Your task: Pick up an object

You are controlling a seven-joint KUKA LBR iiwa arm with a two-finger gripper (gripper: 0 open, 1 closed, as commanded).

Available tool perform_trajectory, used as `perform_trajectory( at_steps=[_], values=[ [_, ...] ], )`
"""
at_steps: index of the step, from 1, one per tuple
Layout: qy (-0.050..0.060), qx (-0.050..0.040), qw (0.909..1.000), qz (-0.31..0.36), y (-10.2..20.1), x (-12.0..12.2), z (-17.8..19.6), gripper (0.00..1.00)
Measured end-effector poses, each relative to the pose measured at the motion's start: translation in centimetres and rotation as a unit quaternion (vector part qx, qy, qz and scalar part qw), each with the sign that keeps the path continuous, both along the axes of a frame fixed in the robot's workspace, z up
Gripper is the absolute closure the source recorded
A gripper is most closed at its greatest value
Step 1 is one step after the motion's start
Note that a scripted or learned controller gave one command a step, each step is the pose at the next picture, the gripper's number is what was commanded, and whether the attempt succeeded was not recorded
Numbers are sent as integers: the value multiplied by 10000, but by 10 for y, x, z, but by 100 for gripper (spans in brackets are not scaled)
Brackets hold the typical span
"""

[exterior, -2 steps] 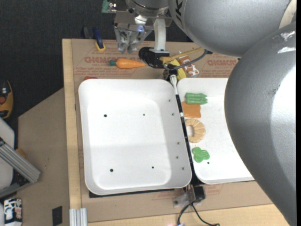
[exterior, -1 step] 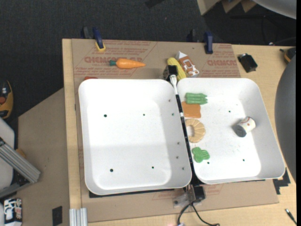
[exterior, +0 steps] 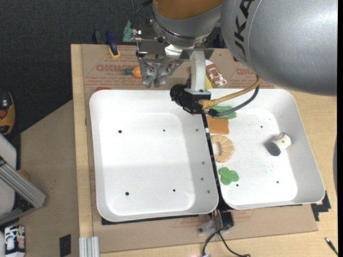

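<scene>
The tool (exterior: 154,75) hangs beyond the far rim of the left bin (exterior: 144,197), its state something I cannot tell, while the nearest object, an orange piece (exterior: 218,126), lies rightward and nearer in the right bin (exterior: 289,189).

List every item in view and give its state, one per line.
Orange piece: flat in right bin, at left wall.
Tan round piece: flat, just below it.
Green piece: flat, lowest in that column.
Small cylinder: on its side, apart.
Gripper: above left bin's far rim.
</scene>
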State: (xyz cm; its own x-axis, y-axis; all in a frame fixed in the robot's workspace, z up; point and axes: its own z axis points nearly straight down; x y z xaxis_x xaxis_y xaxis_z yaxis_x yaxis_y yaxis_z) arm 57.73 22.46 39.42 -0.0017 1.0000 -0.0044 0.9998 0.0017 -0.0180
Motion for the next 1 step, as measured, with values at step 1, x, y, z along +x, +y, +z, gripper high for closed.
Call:
perform_trajectory(
  at_steps=[1],
  values=[
    [10,-7,10000,-7,0,-82,-147,100]
  ],
)
